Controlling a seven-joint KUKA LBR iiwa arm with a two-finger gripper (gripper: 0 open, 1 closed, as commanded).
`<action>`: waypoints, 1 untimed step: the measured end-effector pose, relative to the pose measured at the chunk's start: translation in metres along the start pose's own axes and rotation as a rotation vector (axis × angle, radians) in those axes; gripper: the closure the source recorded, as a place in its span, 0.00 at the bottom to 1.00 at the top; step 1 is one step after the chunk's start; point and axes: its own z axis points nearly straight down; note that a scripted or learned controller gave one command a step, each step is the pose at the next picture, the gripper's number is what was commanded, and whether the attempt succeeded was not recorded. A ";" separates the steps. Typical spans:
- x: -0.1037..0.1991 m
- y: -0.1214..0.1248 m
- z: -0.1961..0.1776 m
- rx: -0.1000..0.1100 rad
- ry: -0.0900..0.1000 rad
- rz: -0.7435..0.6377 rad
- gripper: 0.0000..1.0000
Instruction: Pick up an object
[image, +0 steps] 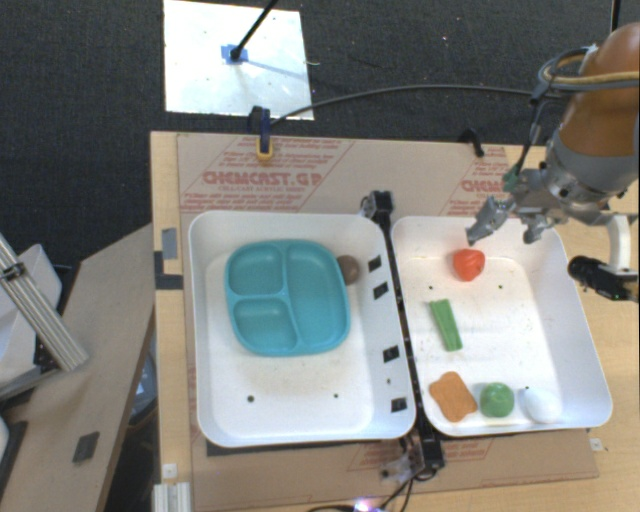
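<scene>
My gripper (508, 228) hangs over the far edge of the right bin (575, 330), its two fingers spread open with nothing between them. A red tomato-like object (468, 263) lies just below and left of the left fingertip. Further toward the front lie a green stick (446, 325), an orange biscuit-shaped piece (453, 396), a green ball (496, 400) and a white egg-shaped object (543, 405). The grey arm with its orange band comes in from the upper right.
The left bin (215, 400) holds a teal divided plate (287, 297) and a small brown ball (349, 268) at the plate's right edge. A black clip strip (392, 310) joins the two bins. A cable arcs across the board behind them.
</scene>
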 end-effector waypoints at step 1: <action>0.000 0.002 -0.005 -0.009 -0.001 -0.002 0.00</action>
